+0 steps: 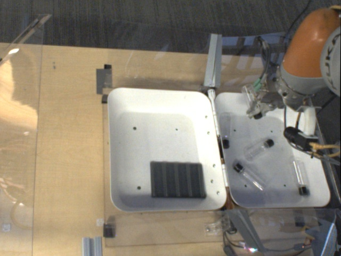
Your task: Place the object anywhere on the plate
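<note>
We see the claw [256, 108] over the right bin's [277, 199] far edge, grip state unclear; a dark plate [177, 179] lies in the left bin [125, 143]

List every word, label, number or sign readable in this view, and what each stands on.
No text can be read whole.
Dark letters at the right edge of the arm's grey casing: cut off and blurred, unreadable.
Ridged black plate, left bin, right bin, clear vials: no markings seen.
</note>
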Controlling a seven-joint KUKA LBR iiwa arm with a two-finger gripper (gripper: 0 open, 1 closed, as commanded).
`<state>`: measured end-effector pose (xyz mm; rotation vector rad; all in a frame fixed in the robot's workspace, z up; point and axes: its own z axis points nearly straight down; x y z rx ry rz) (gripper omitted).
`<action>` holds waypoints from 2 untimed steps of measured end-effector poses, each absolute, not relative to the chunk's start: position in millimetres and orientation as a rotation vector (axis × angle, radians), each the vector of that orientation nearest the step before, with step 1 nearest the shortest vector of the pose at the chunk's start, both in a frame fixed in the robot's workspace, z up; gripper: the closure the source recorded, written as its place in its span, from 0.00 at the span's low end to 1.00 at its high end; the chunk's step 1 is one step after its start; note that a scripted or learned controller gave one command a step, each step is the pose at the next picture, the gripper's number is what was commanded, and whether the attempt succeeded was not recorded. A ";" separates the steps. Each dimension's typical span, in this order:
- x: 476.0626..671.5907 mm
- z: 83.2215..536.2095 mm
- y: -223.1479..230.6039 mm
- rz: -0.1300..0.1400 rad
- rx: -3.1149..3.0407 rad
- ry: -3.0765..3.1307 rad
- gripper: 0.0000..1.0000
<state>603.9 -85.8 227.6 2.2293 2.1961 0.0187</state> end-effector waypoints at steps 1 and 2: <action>658.1 186.2 -49.5 0.004 2.447 1.966 1.00; 669.3 212.2 18.4 0.005 2.799 1.421 1.00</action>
